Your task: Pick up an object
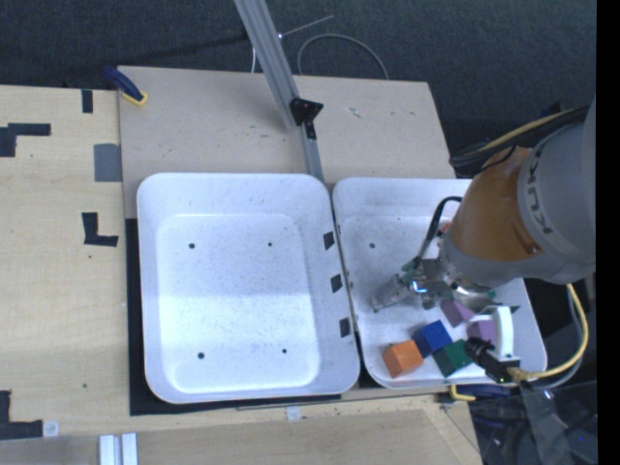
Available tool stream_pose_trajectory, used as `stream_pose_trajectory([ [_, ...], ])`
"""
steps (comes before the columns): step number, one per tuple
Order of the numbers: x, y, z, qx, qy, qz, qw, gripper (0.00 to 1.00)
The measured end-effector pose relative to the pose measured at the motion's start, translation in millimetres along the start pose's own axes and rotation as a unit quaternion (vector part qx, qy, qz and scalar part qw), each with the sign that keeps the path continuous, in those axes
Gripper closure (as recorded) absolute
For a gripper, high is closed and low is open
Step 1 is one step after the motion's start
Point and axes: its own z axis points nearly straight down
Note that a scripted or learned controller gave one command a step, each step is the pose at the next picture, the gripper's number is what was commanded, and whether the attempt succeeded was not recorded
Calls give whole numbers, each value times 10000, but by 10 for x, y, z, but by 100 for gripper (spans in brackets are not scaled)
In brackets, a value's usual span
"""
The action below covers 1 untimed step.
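Gripper (395,294) down in the right bin (387,201), near its middle; jaw state impossible to tell, nothing visibly held. Blocks clustered toward the bin's near right corner: orange (402,357), blue (434,338), green (450,358), purple (455,310). Blue nearest, just right of and nearer than the gripper.
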Motion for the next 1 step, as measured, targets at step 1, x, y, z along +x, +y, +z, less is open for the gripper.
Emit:
stream_pose_trajectory([
  [1,-710,675,-105,-73,-35,13,10000,0],
])
